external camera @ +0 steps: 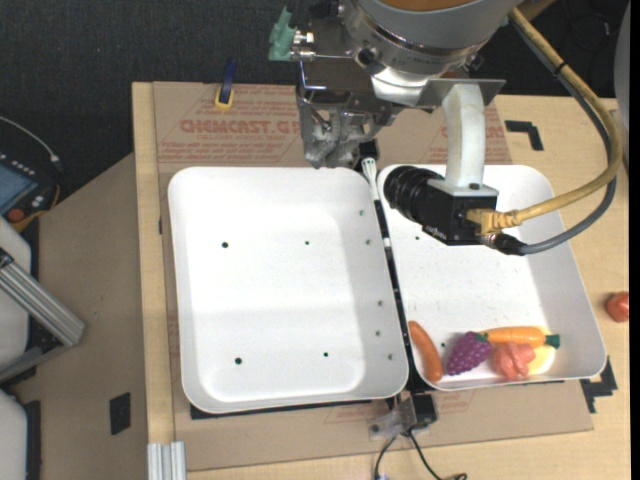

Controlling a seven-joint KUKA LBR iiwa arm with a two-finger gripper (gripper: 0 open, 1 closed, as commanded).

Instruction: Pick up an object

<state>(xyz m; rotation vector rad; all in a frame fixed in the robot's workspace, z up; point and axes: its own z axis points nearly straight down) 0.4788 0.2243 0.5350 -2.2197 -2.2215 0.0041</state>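
Several toy foods lie along the near edge of the right bin (505, 278): an orange-red sausage (425, 351), a purple grape bunch (466, 352), a carrot (516, 336), a pink piece (511, 362) and a yellow piece (541, 359) partly behind it. My gripper (335, 146) hangs over the far edge of the left bin (215, 268), close to the divider between the bins. It is far from the toys, with nothing visible in it. The wrist above hides much of the gripper.
A black camera block (440, 206) with a tan cable (570, 193) juts from the arm over the far part of the right bin. A red object (619, 307) lies outside the right bin on the bench. A blue-yellow clip (226, 90) sits at the back left.
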